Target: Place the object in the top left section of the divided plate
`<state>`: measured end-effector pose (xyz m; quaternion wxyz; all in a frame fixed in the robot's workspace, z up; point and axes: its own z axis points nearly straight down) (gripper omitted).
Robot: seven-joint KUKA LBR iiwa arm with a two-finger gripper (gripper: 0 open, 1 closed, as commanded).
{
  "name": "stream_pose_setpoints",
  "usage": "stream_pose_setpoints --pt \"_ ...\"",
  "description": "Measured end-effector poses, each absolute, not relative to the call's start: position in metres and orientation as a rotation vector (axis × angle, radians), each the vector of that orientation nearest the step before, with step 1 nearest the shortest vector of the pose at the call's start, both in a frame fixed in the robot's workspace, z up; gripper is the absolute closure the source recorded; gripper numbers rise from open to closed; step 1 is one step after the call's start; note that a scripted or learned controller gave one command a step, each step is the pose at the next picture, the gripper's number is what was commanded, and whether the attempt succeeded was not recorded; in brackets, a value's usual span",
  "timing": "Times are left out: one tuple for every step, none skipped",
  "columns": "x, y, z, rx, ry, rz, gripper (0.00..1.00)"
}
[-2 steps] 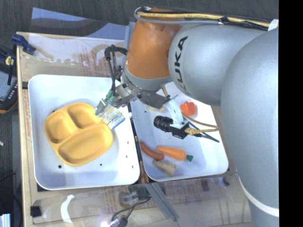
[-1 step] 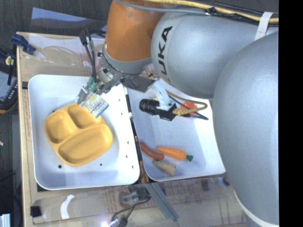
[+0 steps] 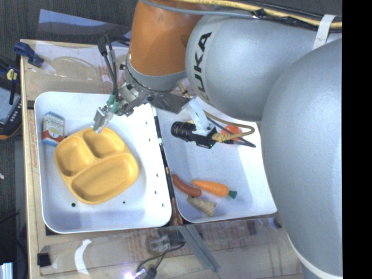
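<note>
Yellow divided plate (image 3: 96, 167) lay in the left bin (image 3: 46, 214); the gripper (image 3: 103, 118) hovered at its far rim, grip state indeterminable. A release here risked missing the compartment.

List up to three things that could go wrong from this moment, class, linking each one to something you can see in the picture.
1. The pincer hangs right at the upper rim of the yellow divided plate; going lower, it might knock or tip the plate.
2. The small carton lies close beside the plate's upper left edge, so a nudged plate could push it.
3. No object is visible between the fingers, so the placement may come to nothing; the carrot and sausage lie in the right bin.
</note>
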<state>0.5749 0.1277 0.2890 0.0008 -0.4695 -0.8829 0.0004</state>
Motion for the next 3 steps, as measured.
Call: stream_pose_setpoints --pt "0.510 0.176 0.148 -1.712 -2.630 0.008 0.00" --pt "0.511 0.174 0.157 -1.711 -2.631 0.011 1.00" --pt "0.476 0.159 0.211 -2.154 -2.286 0.002 1.00"
